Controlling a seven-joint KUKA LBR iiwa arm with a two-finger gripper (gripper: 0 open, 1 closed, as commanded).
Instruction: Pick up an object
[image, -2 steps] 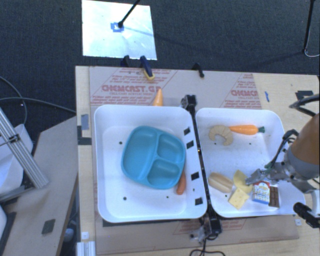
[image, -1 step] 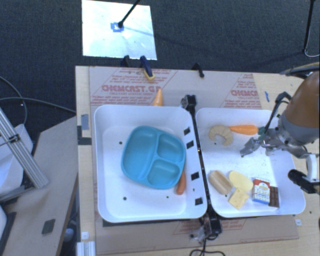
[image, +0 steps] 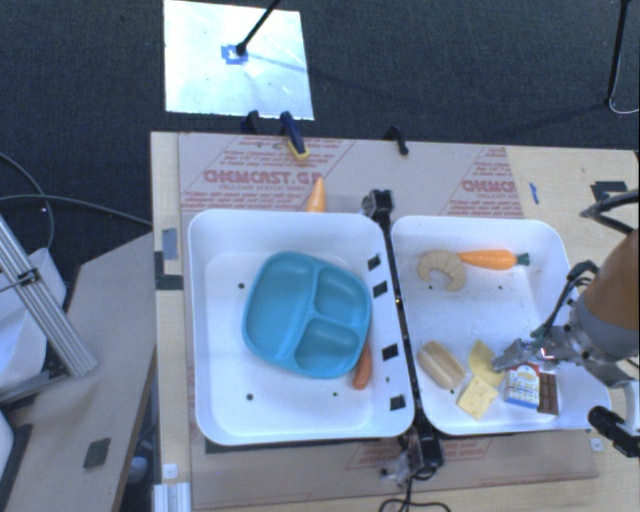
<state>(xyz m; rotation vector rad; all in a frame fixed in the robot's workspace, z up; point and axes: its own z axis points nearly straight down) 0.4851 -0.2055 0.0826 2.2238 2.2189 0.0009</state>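
Note:
The right bin (image: 480, 235) holds a pale croissant (image: 443, 268) and an orange carrot (image: 490, 259) near its far wall. A tan bread roll (image: 440, 364) and yellow cheese pieces (image: 479, 386) lie toward the front. At the front right corner sit a small white and blue packet (image: 522, 387) and a dark bar (image: 547, 394). My gripper (image: 528, 352) reaches in from the right and hangs low just above the packet and the cheese. Nothing shows clearly held in it.
The left bin (image: 225, 235) carries a blue divided plate (image: 306, 313) with a small orange sausage (image: 362, 369) at its front right edge. An orange cone (image: 316, 195) lies behind the left bin. A black divider (image: 388, 300) runs between the bins.

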